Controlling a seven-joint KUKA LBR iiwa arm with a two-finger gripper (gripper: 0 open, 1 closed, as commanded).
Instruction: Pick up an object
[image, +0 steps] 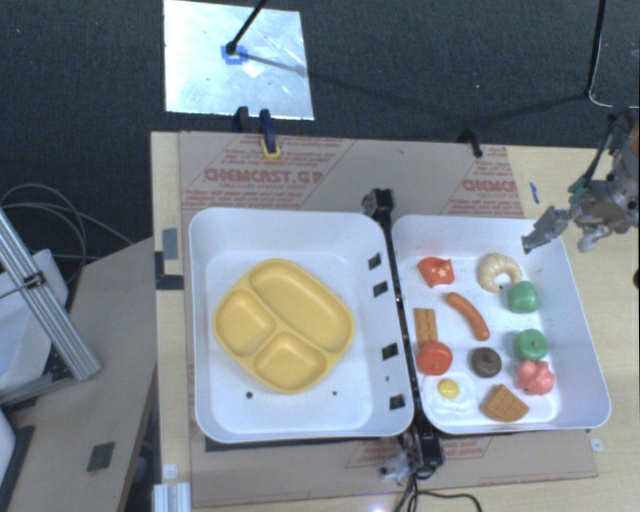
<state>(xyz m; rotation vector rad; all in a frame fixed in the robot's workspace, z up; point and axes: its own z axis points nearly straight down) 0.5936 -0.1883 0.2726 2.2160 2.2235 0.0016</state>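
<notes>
The right bin (580, 330) holds several toy foods: a red piece (435, 270), a cream croissant (498, 270), a green item (522, 296), a sausage (468, 315), a wafer (425, 323), a tomato (434, 357), a chocolate donut (486, 361), a green apple (531, 344), a pink item (537, 376), a fried egg (450, 389) and a toast slice (503, 403). My gripper (565, 235) hangs above the bin's far right corner. It is open with nothing between its fingers, up and to the right of the croissant.
The left bin (215, 250) holds a yellow divided plate (284, 324). A black divider (395, 310) runs between the two bins. A metal sheet (238, 60) lies beyond the bench, and a metal frame (40, 300) stands at the left.
</notes>
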